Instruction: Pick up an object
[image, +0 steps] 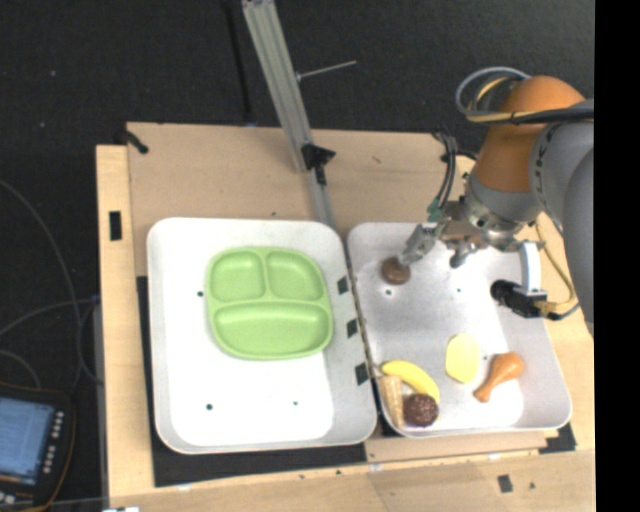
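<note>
banana (410, 377) at right bin (530, 415) front; fingers (438, 243) apart over brown knob (396, 270); no legible writing.

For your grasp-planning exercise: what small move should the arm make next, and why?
Probably a short descent onto the small brown round object. The gripper sits beside it with fingers apart and nothing between them, while the banana and the other food lie farther down the right bin.

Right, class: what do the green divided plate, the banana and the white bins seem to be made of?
Green divided plate: probably moulded plastic, one even matte green with soft rounded compartment walls.
Banana: looks like smooth plastic toy food, uniform yellow with a slight sheen; too small to be sure.
White bins: likely plastic or coated metal, smooth, glossy and pale, with rounded corners; the right bin reflects a greyish glare.
</note>
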